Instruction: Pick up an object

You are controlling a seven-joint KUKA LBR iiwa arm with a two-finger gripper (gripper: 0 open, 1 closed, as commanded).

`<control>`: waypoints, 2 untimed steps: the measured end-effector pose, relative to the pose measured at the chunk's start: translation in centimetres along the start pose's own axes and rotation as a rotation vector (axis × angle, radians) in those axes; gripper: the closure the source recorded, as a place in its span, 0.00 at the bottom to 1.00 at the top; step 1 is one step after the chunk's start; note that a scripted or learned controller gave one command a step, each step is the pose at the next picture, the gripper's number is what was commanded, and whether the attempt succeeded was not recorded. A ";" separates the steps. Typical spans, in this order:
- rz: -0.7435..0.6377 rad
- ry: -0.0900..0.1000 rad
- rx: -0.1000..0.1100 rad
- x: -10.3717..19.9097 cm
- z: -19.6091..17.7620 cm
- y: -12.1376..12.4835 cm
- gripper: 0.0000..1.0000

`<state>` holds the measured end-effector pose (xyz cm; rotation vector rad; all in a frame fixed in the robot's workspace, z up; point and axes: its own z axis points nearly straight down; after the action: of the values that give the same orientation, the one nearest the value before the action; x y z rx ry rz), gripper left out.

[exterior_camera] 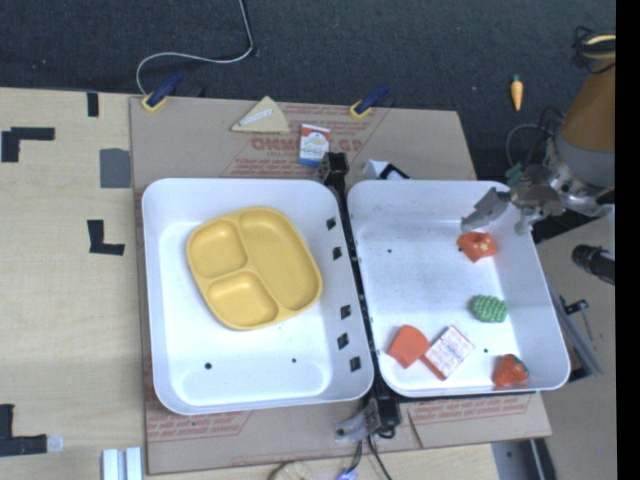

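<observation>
**Desk:** What do you have on the feed?

**Me:** I'm looking down on two white bins. I'll take the right bin (380, 268) as my landmark. The gripper (497, 211) hangs over its far right corner, and I read its fingers as spread apart with nothing between them. Just below the gripper, inside the bin near its right wall, lies a small red-orange object (477, 246) that looks like a toy tomato or pepper; it's close to the fingertips, but I can't tell whether they touch.

**Desk:** Anything else in that bin?

**Me:** Lower along the right wall I see a green knobbly piece (489, 309). A red strawberry-like toy (510, 370) sits in the near right corner. Along the near wall there's an orange wedge (408, 346) touching a pink-and-white packet (449, 351).

**Desk:** And left of it?

**Me:** The left bin (170, 368) holds a yellow divided plate (253, 266).
</observation>
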<state>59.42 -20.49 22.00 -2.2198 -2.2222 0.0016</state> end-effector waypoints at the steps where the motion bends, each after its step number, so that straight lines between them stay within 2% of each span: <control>1: 0.001 0.001 0.003 -1.9 9.2 -7.6 0.00; 2: -0.001 -0.001 -0.005 0.6 13.3 -2.3 0.00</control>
<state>57.10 -19.88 8.67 -2.2218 -2.2263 -0.0028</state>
